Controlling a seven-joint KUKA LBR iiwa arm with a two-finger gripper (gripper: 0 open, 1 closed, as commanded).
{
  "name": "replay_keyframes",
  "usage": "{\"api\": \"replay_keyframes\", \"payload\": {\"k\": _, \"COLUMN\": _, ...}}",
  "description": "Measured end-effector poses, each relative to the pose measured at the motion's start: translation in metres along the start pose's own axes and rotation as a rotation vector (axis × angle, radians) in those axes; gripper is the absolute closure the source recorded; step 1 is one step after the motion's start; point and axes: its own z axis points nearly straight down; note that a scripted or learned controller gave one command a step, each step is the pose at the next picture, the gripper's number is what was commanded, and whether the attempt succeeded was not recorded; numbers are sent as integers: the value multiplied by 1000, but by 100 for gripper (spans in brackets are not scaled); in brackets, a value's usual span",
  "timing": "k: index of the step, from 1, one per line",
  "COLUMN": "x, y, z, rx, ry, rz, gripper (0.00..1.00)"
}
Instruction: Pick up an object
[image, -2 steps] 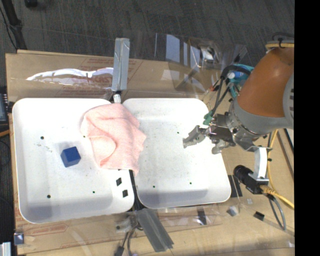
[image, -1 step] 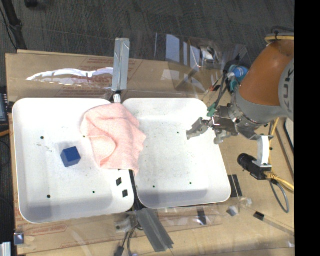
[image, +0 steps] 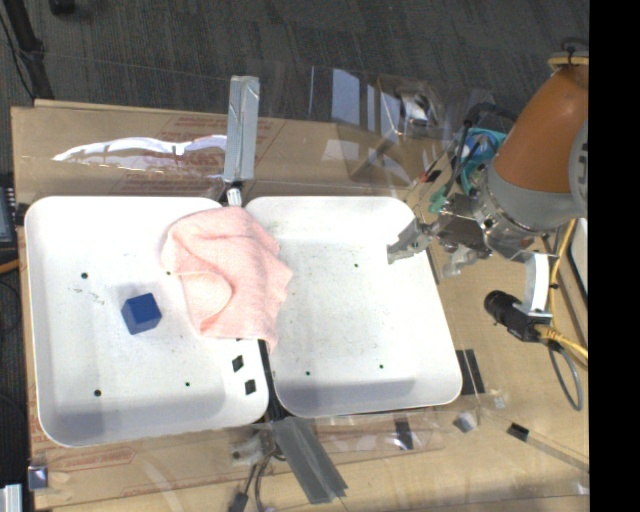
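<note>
A small blue cube lies in the left bin, toward its middle. A crumpled pink cloth lies at that bin's right side and hangs over the wall into the right bin. My gripper hovers over the right bin's right rim, near the back corner, far from both objects. Its two grey fingers stand apart, open, with nothing between them.
A grey bar stands upright at the back, where the two bins meet. Two small black clips sit at the front of the divider. Cardboard and bits of tape surround the bins on the bench.
</note>
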Motion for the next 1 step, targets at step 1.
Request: {"api": "replay_keyframes", "payload": {"k": 1, "x": -22, "y": 29, "z": 6, "rx": 2, "ry": 0, "rz": 19, "gripper": 0}}
